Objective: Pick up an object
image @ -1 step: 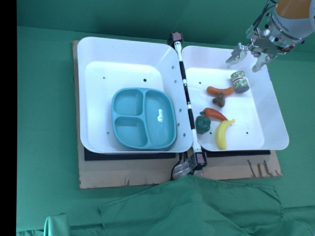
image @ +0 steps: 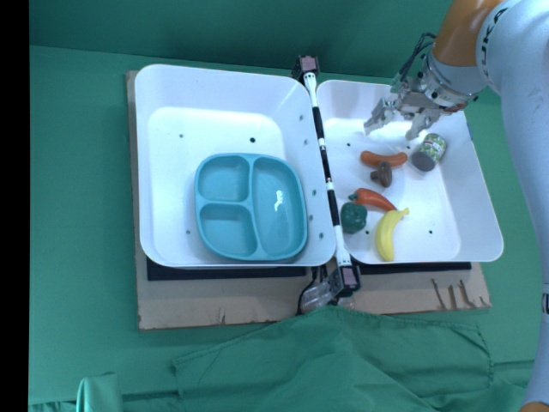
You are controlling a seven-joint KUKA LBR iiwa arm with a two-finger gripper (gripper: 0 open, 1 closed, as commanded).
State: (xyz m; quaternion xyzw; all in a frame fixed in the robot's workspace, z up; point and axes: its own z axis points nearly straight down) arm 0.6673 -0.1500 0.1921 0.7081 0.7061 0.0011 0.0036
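From the overhead camera, the gripper [image: 396,124] hangs spread open and empty over the right bin [image: 480,230], so this looks like the approach. Next it must descend onto one item: one sausage [image: 383,157], one can [image: 429,151], one banana [image: 388,233], one carrot [image: 372,198]. The left bin [image: 171,101] holds one teal divided plate [image: 250,206].

Tray [image: 250,206] in left bin [image: 171,101], banana [image: 388,233] in right bin [image: 467,221]

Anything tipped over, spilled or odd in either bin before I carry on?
One thing: the small can in the right bin lies tipped on its side, just below the open pincer. The toy foods and the teal tray look undisturbed.
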